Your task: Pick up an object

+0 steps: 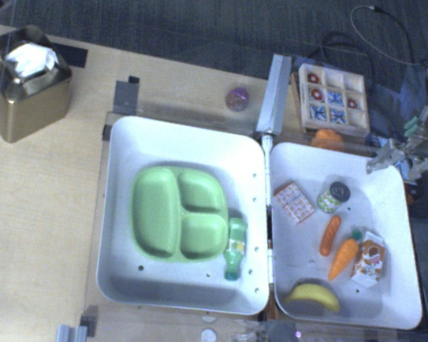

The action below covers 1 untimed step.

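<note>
Camera view: the arm's gripper (395, 156) hangs at the far right corner of the right bin (405, 235), above its rim and holding nothing; I cannot tell how it is set. In that bin lie a checked wafer (294, 202), a small jar (333, 197) with a dark lid, a short sausage (331, 235), a carrot (344, 257) just beside it, a little carton (368, 263) and a banana (315, 296) near the front wall. The left bin (111, 270) bears a green divided tray (178, 213) with a green bottle (234, 249) touching its right side. Behind the bins sit a tic-tac-toe board (332, 98), a purple ball (237, 98) and, far left, a gold box (20, 89)
</note>
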Available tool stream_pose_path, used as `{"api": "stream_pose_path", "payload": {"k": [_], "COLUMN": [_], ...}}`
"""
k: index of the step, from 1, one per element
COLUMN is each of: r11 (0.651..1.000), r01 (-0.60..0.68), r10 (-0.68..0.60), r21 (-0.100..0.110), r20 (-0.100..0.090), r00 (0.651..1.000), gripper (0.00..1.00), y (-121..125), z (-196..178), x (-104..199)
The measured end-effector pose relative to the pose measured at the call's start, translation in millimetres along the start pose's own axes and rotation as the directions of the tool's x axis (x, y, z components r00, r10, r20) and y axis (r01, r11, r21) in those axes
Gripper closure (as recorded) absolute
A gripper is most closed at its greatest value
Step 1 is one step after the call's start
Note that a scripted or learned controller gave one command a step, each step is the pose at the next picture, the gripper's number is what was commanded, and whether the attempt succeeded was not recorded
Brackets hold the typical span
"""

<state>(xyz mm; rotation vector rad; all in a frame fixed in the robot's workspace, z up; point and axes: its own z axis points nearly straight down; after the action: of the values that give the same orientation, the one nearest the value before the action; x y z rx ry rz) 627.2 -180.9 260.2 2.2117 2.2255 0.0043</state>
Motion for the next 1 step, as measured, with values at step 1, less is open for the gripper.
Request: {"api": "stream_pose_path", "payload": {"k": [1], "r11": [0.97], "r01": [0.243], "r10": [-0.243], "r21": [-0.004], "r20": [0.0], "r00": [0.97], "gripper": [0.0], "y": [-55.0], "z": [166.8], "x": [45.4]}}
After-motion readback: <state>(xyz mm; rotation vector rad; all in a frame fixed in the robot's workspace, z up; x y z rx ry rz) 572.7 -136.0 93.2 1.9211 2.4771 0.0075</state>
